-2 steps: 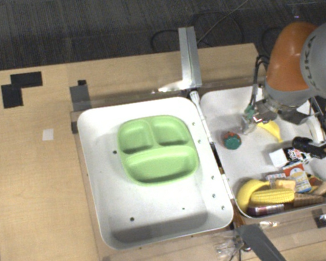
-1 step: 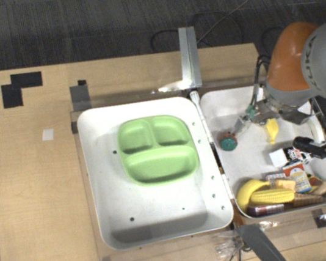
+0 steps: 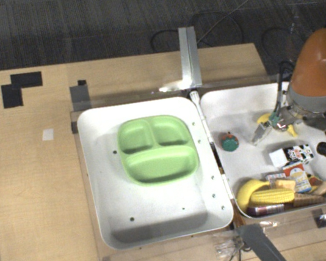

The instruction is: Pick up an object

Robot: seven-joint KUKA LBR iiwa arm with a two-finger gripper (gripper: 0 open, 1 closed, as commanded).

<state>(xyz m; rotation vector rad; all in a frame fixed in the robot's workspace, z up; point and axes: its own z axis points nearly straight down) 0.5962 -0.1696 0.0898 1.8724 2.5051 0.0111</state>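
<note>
In the right bin (image 3: 233,108), upper part: pincer (image 3: 273,122) low over the floor, whether open or closed I cannot tell. A yellow bit (image 3: 265,119) lies at it, likely the target. Left of it, green ball (image 3: 230,143). Below, carton (image 3: 292,153), banana (image 3: 253,191). Far left, green tray (image 3: 155,148).

Premises present as a robotics laboratory or test cell. A pale wooden bench (image 3: 32,198) carries two shallow white plastic bins (image 3: 111,228) side by side, parted by a bare aluminium rail (image 3: 190,54) bolted upright at the join. Black square markers (image 3: 20,87) are stuck to the bench top. Loose black cables (image 3: 235,6) trail over dark grey carpet (image 3: 70,18). A grey industrial arm with an orange band (image 3: 317,70) stands at the right bin.
</note>
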